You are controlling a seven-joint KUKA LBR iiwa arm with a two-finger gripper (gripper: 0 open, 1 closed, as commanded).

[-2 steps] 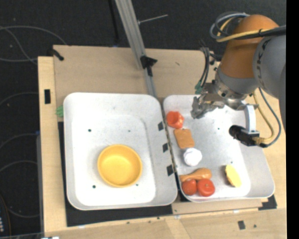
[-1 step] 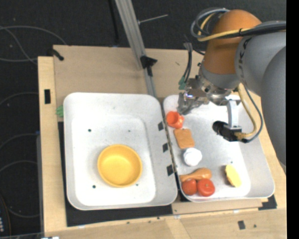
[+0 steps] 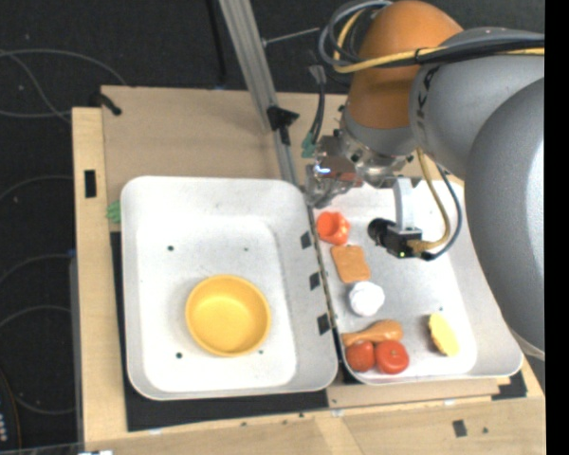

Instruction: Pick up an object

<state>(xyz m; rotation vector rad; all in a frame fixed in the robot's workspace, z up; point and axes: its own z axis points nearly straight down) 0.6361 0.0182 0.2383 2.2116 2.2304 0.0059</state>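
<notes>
Several small objects lie in the right bin (image 3: 474, 301). An orange-red piece (image 3: 332, 226) sits near the bin's upper left corner. Below it come a tan flat block (image 3: 351, 263), a white round object (image 3: 366, 299), an orange elongated piece (image 3: 372, 332) and two red round pieces (image 3: 360, 354) (image 3: 392, 356). A yellow piece (image 3: 443, 334) lies at the lower right. My gripper (image 3: 321, 186) hangs over the upper left corner of the right bin, just above and slightly left of the orange-red piece. I see nothing held in it.
A yellow bowl (image 3: 228, 314) sits in the left bin (image 3: 161, 226). A slanted metal bar (image 3: 251, 55) runs down to the divide between the bins, close to my gripper. The bulky grey arm (image 3: 493, 159) overhangs the right bin's upper right.
</notes>
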